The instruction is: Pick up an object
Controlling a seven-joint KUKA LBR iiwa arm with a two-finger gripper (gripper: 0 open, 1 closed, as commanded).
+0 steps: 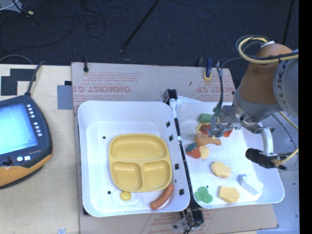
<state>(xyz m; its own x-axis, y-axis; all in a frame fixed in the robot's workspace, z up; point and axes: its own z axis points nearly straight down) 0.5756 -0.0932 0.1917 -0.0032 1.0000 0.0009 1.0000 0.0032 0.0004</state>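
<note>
My gripper (221,128) is lowered into the right bin (273,179), at the upper left of its floor. It hangs over a cluster of toy food: a green piece (205,117), a red and orange piece (204,128) and an orange drumstick-shaped piece (207,141). The wrist hides whatever lies directly beneath it. A red piece (193,151) lies just below the cluster. Further down lie two yellow chunks (221,169) (229,194), a green piece (204,195) and a pale block (248,184).
The left bin (92,130) holds a yellow divided plate (141,160), a sausage (162,197) and a small yellow piece (126,195). A black divider (176,145) separates the bins. A tablet pendant (19,135) lies at far left. Cables and a black part (261,157) hang off the arm.
</note>
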